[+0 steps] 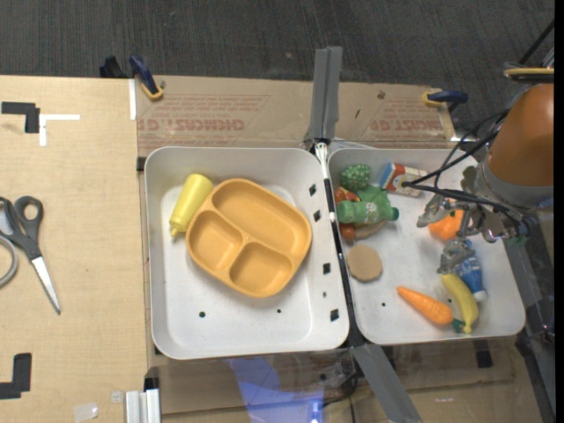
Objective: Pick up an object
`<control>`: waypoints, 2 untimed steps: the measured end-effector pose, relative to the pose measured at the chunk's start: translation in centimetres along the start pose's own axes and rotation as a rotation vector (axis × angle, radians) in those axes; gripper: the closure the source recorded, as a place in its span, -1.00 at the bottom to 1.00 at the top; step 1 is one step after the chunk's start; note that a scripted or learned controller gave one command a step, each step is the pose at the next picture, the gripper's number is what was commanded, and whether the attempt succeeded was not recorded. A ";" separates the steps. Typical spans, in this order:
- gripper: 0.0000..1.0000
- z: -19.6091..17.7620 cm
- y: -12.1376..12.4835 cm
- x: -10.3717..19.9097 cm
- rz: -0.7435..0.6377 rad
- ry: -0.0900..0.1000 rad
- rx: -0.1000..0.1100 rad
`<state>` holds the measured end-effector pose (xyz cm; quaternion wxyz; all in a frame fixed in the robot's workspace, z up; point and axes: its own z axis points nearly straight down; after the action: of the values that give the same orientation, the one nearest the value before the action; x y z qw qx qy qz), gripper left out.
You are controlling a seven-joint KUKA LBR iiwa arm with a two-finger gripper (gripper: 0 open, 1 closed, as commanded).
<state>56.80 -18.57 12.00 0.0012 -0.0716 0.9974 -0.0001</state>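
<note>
1. Camera view: the gripper hangs over the right bin; whether it is released or clenched cannot be told.
2. A small orange object lies just above the gripper, close against it; no grasp is visible.
3. Inside the right bin, a banana lies just below the gripper, with a carrot to the banana's left.
4. Further left in the right bin sit a tan disc and a green toy.
5. Left of the right bin, the left bin holds a yellow divided plate.
</note>
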 end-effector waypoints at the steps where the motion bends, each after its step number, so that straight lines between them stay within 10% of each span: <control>1: -1.00 2.7 -2.4 8.2 0.016 -0.001 0.001; 2: -1.00 2.7 -2.3 8.8 -0.009 0.000 0.001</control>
<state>48.42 -22.07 9.25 0.0014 -0.0762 0.9971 -0.0004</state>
